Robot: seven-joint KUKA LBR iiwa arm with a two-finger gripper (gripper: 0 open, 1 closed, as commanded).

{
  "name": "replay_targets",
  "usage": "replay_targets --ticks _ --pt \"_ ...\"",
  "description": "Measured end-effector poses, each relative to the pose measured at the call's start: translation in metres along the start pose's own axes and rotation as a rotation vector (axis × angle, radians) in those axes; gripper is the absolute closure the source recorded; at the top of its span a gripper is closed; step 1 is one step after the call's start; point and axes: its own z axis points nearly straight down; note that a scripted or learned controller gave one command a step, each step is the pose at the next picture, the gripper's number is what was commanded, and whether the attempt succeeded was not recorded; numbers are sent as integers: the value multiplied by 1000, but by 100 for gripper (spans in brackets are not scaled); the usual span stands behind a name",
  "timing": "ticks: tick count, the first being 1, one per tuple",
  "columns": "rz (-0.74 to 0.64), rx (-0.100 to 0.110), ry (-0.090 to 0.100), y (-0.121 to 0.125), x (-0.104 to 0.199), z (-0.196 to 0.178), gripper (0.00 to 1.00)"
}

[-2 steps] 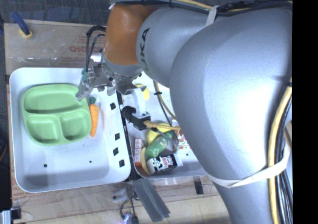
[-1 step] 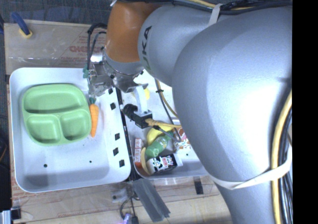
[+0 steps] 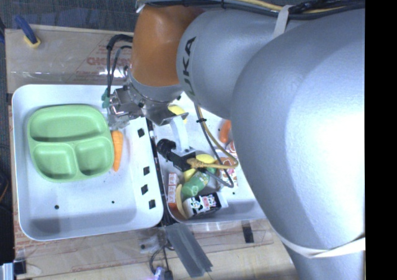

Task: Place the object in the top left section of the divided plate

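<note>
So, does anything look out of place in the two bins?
Yes. The carrot lies on the left bin's floor, against the right edge of the green plate, not in any section. The gripper sits just above its top end. The right bin holds a jumbled pile.

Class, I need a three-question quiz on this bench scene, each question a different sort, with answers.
1. True or false: the orange carrot-shaped toy lies inside the green three-section plastic plate.
2. Which shallow white bin holds the plate: A the camera view's left, B its right?
3. Fill in: the carrot lies along the plate's ___ edge in this view.

Key: 1 false, it lies beside the plate. 2 A. 3 right.
</note>
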Motion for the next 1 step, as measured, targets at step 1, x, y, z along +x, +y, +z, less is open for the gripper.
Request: replay_targets --ticks 1 --pt "0 0 0 0 0 0 0"
